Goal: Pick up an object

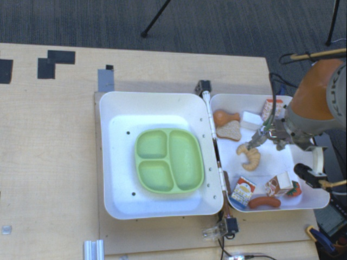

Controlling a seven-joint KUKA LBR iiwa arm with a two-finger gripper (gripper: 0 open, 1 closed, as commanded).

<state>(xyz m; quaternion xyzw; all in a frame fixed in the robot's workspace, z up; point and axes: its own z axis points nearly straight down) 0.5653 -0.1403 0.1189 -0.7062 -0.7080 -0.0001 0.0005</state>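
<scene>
Curved tan croissant [250,157] beside metal fingers [257,140]

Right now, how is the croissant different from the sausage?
The croissant is pale tan and curled into a crescent; the sausage is reddish-brown and nearly straight. The croissant lies mid-bin, right under the gripper; the sausage lies at the right bin's near edge, between two small cartons, away from the gripper. The croissant looks chunkier, the sausage slimmer. Both are toy foods lying flat in the same white bin.
</scene>
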